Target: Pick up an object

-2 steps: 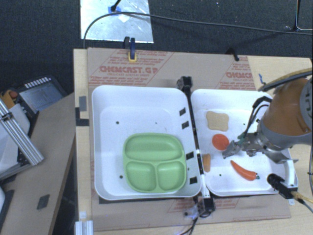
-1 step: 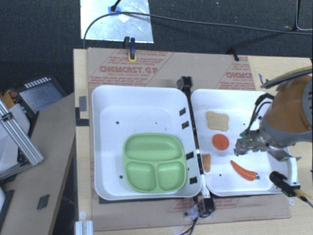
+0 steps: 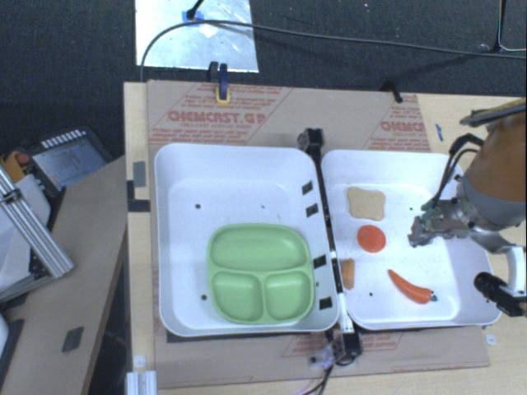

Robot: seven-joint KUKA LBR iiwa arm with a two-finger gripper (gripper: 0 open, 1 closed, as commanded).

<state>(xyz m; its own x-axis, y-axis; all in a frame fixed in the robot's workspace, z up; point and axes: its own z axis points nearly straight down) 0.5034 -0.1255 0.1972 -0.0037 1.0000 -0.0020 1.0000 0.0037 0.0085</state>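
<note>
The right bin (image 3: 387, 311) holds a tan slice of bread (image 3: 366, 202), a round red-orange piece (image 3: 371, 238), an orange-red carrot-like piece (image 3: 410, 287) and a small brown piece (image 3: 348, 273) against its left wall. My gripper (image 3: 422, 232) hangs low over the right part of this bin, to the right of the round red piece and above the carrot-like piece. Nothing shows between its fingers.
The left bin (image 3: 177, 220) bears a green three-compartment plate (image 3: 259, 271). The arm (image 3: 498, 179) enters from the right over the bin's right rim. A black clip (image 3: 313, 139) sits at the top of the divider between the bins. Cables cross the dark floor behind.
</note>
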